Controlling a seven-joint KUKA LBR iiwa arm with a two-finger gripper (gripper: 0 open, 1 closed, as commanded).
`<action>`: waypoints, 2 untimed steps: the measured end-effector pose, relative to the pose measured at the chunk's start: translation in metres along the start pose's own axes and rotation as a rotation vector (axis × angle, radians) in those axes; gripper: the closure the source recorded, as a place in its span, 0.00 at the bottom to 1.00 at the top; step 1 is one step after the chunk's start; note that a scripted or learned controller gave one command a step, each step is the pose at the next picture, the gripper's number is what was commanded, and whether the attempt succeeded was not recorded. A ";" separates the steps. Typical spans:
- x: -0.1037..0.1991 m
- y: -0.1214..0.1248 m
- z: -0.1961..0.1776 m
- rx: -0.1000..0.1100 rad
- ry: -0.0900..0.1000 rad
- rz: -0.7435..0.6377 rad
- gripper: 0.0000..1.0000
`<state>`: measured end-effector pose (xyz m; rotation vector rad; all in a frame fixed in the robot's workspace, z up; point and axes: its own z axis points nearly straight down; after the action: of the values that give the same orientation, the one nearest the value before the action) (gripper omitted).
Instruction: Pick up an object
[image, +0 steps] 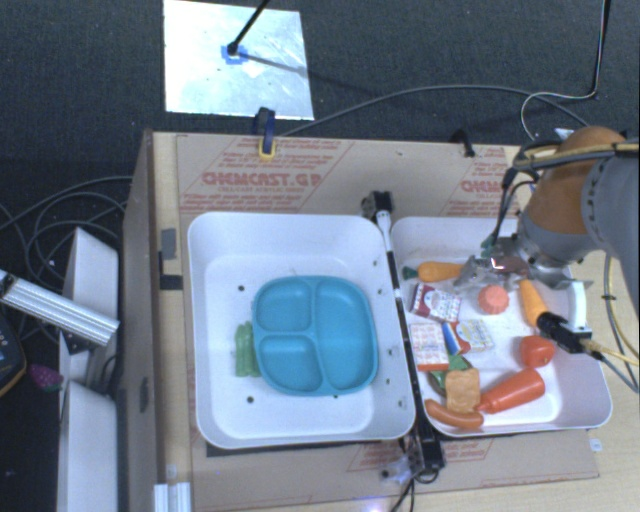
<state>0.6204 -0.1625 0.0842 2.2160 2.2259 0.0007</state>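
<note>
Cables (60, 215) are strewn over the dark floor at the far left, beside a white frame (85, 330) with a metal rail. A cardboard-lined tabletop (330, 170) carries two shallow white bins placed side by side. In the left bin (225, 250) a blue divided plate (313, 335) is laid flat near the middle, and a green object (244, 350) is seen touching its left edge. A black clamp (380, 205) is fixed at the far end of the seam between the bins.

The right bin (590, 395) is crowded with toy food. An orange carrot (440, 270) is laid near its far left corner. Nearer, a red and white packet (436, 302) and a white printed card (427, 342) are placed against the left side, with a blue stick (451, 337) just right of them. A tan cracker-like piece (462, 390) is set on a sausage-like piece (450, 417) at the near edge. A round pink object (493, 298) sits near the middle of the bin, an orange piece (531, 298) just to its right, a red tomato-like piece (536, 350) nearer, and a large red-orange carrot (512, 390) near the front.

The hand (490, 264) is lowered into the far part of the right bin, just beyond the round pink object; whether its fingers are open or closed cannot be told, and nothing is seen held between them. The grey arm (590, 200) with its orange band is brought in from the right.
</note>
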 end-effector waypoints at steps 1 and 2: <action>-0.001 0.001 -0.012 -0.004 -0.001 -0.002 1.00; -0.001 0.001 -0.012 -0.004 -0.001 -0.002 0.00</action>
<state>0.6215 -0.1630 0.0958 2.2116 2.2251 0.0037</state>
